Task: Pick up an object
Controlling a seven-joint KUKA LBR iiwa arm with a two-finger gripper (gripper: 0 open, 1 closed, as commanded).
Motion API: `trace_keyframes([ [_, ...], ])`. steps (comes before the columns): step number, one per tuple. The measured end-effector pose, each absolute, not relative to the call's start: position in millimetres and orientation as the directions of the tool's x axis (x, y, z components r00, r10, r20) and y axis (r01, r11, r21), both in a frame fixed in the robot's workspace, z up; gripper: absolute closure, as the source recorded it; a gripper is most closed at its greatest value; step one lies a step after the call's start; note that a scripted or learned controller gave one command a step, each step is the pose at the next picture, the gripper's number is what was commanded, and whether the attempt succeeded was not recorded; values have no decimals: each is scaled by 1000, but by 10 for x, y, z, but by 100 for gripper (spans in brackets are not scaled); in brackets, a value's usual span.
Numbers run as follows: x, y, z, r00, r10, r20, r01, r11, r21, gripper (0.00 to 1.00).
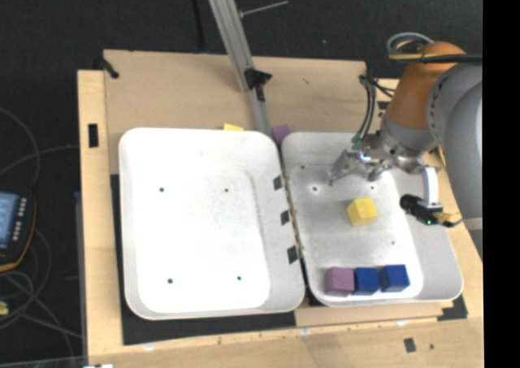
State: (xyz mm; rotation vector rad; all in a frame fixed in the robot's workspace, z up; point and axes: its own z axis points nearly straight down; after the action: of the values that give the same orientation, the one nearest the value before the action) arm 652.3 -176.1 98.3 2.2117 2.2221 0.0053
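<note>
two bins: left bin (138, 196) and right bin (439, 265), white, side by side
gripper (351, 162): over the far part of the right bin; cannot tell its state, nothing seen in it
yellow block (362, 211): mid right bin, just nearer than the gripper, apart from it
near-edge row: purple block (340, 280), blue block (367, 279), second blue block (396, 276), touching in line

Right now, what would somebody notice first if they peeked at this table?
Probably the yellow block, sitting alone in the middle of the right bin, with the gripper hanging just above it. Next, the row at that bin's near edge: a purple block and two blue blocks.
</note>
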Motion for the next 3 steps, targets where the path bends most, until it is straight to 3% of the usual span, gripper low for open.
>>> trace_keyframes([
  [1,6009,-1754,971,1,1000,-1,1000,-1,-2,0],
  [2,5671,-1144,974,-5,1000,1,1000,5,1,0],
  [3,5678,-1169,974,0,1000,0,1000,0,3,0],
])
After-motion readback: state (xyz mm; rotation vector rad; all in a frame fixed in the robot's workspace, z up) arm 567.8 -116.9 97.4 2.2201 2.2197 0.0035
